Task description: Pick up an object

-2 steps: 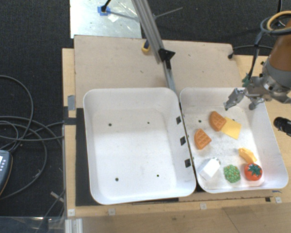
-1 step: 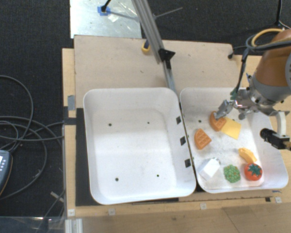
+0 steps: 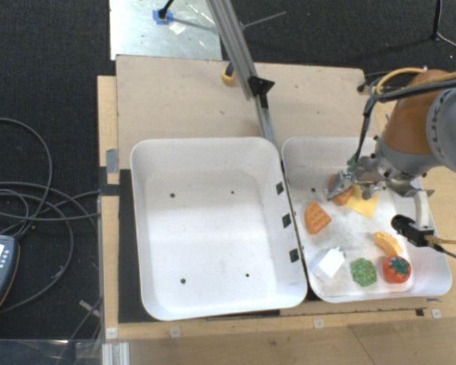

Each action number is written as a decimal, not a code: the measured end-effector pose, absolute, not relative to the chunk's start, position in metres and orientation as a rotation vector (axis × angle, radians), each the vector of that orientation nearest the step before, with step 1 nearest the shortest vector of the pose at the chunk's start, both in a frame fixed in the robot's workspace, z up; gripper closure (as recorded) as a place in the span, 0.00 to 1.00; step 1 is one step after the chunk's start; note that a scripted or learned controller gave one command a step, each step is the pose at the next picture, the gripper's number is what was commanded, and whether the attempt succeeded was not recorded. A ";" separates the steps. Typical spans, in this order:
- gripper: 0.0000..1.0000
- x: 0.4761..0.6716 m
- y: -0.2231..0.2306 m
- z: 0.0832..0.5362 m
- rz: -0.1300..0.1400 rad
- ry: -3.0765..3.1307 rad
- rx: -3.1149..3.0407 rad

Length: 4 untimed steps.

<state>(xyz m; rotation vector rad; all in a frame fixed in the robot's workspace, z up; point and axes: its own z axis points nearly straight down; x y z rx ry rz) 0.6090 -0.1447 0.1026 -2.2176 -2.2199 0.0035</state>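
Bright even overhead light, soft shadows, slight blur

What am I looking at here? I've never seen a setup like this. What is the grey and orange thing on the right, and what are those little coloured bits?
One camera fixed above a bench looks down at a slant. The grey and orange shape is a robot arm reaching in from the right. Its gripper, a two-finger claw, is down inside the right bin, beside a yellow wedge. I cannot tell whether it grasps anything. Around it lie toy foods: an orange ridged piece, a white block, a green lumpy piece, a tomato and a small yellow-orange piece. The left bin sits alongside. The robot's job is simply to pick something up.
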 end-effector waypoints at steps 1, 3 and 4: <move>1.00 0.611 -0.146 0.118 -0.004 -2.225 -2.223; 1.00 0.608 -0.157 0.236 -0.006 -2.228 -2.226; 1.00 0.609 -0.157 0.276 -0.005 -2.231 -2.221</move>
